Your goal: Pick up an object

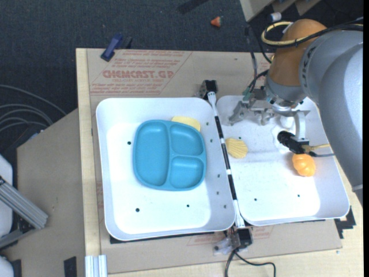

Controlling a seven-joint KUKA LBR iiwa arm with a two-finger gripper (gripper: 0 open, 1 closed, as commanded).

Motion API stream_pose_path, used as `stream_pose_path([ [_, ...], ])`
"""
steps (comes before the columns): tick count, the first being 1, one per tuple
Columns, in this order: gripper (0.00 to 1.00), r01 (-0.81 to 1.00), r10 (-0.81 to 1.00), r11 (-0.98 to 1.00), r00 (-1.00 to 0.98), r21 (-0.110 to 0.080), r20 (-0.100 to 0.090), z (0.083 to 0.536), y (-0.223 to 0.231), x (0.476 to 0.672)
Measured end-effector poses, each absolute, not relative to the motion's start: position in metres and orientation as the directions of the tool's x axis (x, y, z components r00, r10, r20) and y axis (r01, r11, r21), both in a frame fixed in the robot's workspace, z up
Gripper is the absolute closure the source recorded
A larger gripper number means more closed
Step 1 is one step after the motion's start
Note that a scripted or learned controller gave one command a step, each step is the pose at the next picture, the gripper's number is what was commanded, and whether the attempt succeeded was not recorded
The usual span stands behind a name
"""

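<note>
The claw (260,113) hangs over the right bin's (288,212) far end — whether it is open or closed cannot be told. Nearest target: the shell (236,148), just below-left by the divider; the orange fruit (304,164) lies further right.

A blue three-compartment plastic plate (169,154) lies in the left white bin (115,212); an orange round object (304,165) lies in the right white bin (277,209).
</note>
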State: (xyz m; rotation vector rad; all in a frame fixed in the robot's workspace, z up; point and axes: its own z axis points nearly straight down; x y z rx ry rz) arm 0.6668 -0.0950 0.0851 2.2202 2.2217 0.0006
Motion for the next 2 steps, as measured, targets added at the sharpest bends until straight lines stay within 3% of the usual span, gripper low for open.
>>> stream_pose_path([
  [1,0.0,1.0,1.0,-0.001,0.001,-0.003,0.0,0.085,-0.174,0.603],
  [2,0.0,1.0,1.0,0.002,-0.002,0.001,-0.001,0.085,-0.183,0.667],
])
